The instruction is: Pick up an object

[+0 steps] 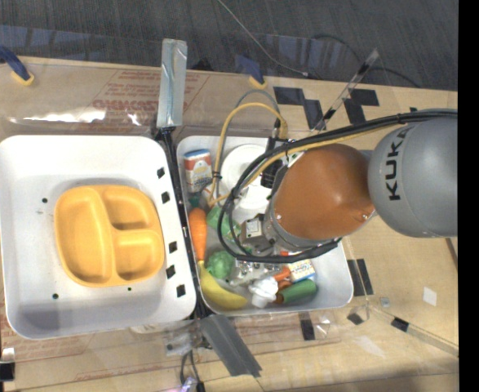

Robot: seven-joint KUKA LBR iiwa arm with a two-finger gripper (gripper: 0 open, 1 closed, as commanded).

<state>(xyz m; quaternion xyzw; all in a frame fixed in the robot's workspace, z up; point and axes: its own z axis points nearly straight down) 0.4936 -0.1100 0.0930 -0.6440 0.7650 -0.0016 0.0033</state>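
Arm [325,194] reaches in from the right and hangs over the right bin [341,288]; its orange band and wrist cover the gripper, so its state cannot be told.

Candidate objects crowd the bin's left and near side:
- carrot [198,231], long axis running near to far along the left wall
- banana [221,296] at the near left corner, lying roughly across the bin
- small carton [197,172] at the far left

All lie left of and nearer than the wrist. Probably the gripper sits just above the clutter by the green piece [219,263]. Left bin [19,178] holds a yellow divided tray [108,235].

Yellow tray [108,235] smooth plastic; bins [27,219] matt white.
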